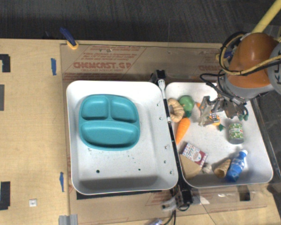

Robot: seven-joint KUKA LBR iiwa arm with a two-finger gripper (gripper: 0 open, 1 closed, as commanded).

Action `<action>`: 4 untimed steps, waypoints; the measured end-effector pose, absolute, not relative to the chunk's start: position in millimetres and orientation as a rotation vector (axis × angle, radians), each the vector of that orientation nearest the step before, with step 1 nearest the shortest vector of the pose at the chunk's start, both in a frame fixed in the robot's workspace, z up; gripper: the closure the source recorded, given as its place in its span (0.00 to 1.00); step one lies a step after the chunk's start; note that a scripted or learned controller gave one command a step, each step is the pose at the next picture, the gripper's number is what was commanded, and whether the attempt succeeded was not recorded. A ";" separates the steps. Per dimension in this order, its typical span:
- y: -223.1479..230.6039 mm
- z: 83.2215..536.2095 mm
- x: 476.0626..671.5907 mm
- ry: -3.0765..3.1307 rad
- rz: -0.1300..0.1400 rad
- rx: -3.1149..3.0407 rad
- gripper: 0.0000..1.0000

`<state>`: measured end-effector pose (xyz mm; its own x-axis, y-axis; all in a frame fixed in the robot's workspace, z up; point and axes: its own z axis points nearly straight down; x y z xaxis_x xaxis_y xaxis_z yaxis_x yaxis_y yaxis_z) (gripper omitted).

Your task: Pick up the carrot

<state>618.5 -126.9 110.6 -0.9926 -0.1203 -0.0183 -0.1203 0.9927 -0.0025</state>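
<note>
The claw point(214, 110) hangs over the upper middle of the right bin point(264, 146), wrist down, nothing lodged in it; whether it is released or clenched cannot be told from this angle. Just beside it, to its lower right in the view, lies a green-patterned jar point(235, 132). To its left sit a green ball point(186, 103) and a knobbly tan piece point(176, 109). The carrot point(181, 130) lies lower left of the claw, near but apart from it, slanted along the bin's left wall. Farther down rest a small printed box point(193, 153) and a blue bottle point(236, 165). Well off to the left, the other bin point(79, 172) carries a teal divided plate point(109, 121).

Judgement: the approach step is in hand, no grasp made. The next move calls for a shift left and down over the carrot's midsection, aligned across its slant.
</note>
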 end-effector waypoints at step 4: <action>-175.4 90.1 504.6 3.080 -0.009 -0.528 0.00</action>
<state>504.6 -175.4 90.1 -0.9427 -0.3333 -0.0156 -0.3332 0.9428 -0.0083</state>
